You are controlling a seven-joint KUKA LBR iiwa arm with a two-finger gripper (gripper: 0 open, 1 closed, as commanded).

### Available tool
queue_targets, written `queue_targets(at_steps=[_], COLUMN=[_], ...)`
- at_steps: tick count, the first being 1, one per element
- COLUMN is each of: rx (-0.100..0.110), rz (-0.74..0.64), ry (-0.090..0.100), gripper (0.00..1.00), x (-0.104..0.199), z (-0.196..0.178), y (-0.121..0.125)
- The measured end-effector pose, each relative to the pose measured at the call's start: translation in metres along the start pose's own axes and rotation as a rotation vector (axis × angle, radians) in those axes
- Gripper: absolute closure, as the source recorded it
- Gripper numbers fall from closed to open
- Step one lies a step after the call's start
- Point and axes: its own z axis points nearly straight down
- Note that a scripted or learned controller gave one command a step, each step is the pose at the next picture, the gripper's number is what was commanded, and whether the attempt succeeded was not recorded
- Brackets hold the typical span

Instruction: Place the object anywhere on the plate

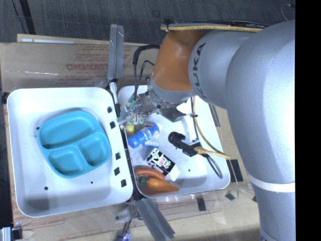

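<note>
Brown cardboard (50, 59) covers the bench beneath two shallow white bins set side by side. A blue divided plate (75, 142) lies flat in the left bin (20, 185), taking up most of its floor. The grey arm (225, 59), orange-banded above the wrist, reaches in from the right of the frame, its gripper (131, 115) low over the upper left corner of the right bin (200, 172), hard by the wall between the bins. Whether the gripper is open or closed, or has hold of anything, cannot be told. A blue bottle (143, 136) lies just below it, beside a small yellow item (130, 129). Further down are a black-and-white patterned box (161, 162), a red sausage-like piece (149, 173) and an orange carrot (159, 185).
</note>
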Motion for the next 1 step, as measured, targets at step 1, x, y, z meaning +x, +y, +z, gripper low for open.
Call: queue_targets(at_steps=[1], rx=[0.002], rz=[0.114], ry=[-0.001], gripper=[1.0], x=[0.0902], z=[0.001], y=[-0.0116])
